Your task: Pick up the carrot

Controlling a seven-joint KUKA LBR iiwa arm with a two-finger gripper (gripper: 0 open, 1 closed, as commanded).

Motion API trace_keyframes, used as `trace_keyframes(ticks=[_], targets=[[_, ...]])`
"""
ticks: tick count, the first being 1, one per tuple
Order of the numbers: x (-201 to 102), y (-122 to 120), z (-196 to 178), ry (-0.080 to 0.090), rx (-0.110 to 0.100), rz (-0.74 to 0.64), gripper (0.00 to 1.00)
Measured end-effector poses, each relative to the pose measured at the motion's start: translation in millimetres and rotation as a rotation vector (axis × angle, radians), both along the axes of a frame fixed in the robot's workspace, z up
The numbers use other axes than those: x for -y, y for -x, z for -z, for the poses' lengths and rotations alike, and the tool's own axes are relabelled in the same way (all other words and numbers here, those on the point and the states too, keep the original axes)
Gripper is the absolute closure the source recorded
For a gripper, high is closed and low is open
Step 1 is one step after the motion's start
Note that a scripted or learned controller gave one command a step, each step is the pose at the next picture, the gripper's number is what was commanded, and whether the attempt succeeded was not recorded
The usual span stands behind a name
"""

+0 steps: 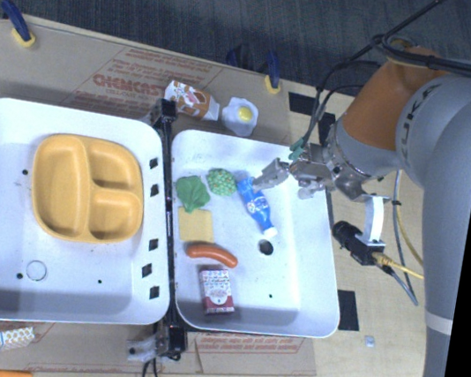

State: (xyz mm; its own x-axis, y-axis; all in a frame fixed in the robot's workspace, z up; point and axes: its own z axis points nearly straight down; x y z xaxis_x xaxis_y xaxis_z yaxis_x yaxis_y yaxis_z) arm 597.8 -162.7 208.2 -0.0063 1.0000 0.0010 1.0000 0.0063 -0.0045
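Note:
An orange-red, rounded stick (211, 253) lies in the right bin (300, 283), near its front, between a yellow slice and a red packet; I cannot tell whether it is a carrot or a sausage. Another orange, carrot-coloured sliver (1, 373) lies outside the bins at the picture's bottom left edge, mostly cut off. My gripper (290, 182) hangs over the right bin's far right part, just right of a blue tube (257, 205). Its fingers stand open with nothing between them. It is well apart from both orange things.
The right bin also holds a broccoli floret (221, 181), a green leaf (192, 192), a yellow slice (196, 224) and a red packet (216, 290). A yellow divided plate (88, 187) fills the left bin. A carton (189, 99) and an egg (240, 116) lie behind the bins.

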Motion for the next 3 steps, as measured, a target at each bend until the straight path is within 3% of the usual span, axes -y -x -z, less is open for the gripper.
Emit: trace_keyframes(ticks=[1,2,3], targets=[[-21,78,93,0.000,-0.002,0.095,0.00],[-54,69,117,0.000,-0.002,0.389,0.00],[-65,113,112,0.000,-0.003,0.612,0.00]])
